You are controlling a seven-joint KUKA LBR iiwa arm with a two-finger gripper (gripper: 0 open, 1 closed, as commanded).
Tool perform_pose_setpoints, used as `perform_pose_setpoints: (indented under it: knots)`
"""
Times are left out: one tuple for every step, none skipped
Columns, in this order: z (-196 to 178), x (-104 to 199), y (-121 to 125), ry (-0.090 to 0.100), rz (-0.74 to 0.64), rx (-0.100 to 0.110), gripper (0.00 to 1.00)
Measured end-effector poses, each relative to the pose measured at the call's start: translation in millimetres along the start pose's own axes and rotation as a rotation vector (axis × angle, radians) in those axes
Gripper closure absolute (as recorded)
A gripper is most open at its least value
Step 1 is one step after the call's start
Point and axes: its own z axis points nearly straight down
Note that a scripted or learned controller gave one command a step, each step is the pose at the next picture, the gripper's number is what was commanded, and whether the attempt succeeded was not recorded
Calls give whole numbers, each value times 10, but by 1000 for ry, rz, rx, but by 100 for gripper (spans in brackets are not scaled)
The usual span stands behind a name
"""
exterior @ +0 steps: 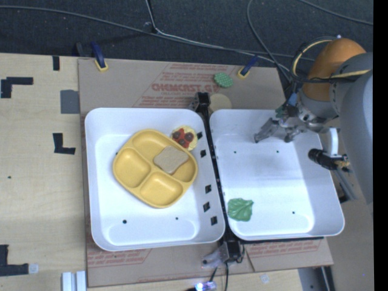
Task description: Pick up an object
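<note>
Though small, crinkled green leaf (240,209)

Around the green leaf (240,209), which lies in the right bin (315,217) near its front-left corner, the white floor is bare on every side. Only the bin's low rim, just left of and in front of the leaf, hems in an approach.
</note>
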Motion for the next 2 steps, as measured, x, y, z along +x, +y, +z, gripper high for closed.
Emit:
perform_pose_setpoints:
  knots:
    - [-146, -3, 16, -3, -2, -4, 100]
    - [-572, -9, -1, 1, 2, -3, 100]
